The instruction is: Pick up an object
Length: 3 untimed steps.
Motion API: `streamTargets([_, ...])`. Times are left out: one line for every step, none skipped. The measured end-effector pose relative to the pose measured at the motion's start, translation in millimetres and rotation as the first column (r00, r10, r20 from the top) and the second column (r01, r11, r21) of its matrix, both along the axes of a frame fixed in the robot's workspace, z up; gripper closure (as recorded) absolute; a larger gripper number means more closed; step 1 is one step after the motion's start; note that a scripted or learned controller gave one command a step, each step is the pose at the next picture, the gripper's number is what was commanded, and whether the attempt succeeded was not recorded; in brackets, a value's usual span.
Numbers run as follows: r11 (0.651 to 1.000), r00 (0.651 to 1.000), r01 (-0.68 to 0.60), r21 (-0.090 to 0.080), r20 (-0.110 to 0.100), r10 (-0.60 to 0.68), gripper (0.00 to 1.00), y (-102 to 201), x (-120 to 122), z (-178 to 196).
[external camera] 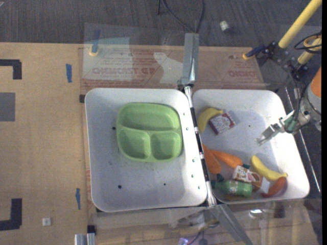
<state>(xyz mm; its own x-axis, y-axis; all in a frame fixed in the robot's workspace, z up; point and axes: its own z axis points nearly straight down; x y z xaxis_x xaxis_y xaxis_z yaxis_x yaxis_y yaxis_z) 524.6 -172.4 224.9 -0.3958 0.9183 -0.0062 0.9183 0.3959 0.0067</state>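
Gripper point(270, 132) hangs over the right side of the right bin point(286, 106), above bare floor, holding nothing; I cannot tell how it is set. Best bet, I judge, is an item lying apart from the others: the small red-and-white carton point(222, 122) near the bin's top left, just beside a yellow banana point(205, 117), gives more room than the crowded bottom corner. There an orange carrot point(222, 158), a second banana point(266, 169), a little juice box point(246, 175) and a green bottle point(234, 188) crowd together. Left bin point(102, 177) carries a green divided plate point(148, 131), its compartments bare
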Motion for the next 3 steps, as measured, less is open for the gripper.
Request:
streamTargets([0.993,0.993,0.12,0.004,-0.008,-0.12,0.0,-1.2,18.7,-69.0])
streamTargets([0.993,0.993,0.116,-0.002,0.015,-0.116,0.0,4.8,-24.1,-118.7])
streamTargets([0.993,0.993,0.12,-0.003,0.014,-0.12,1.0,2.8,-25.4,-110.9])
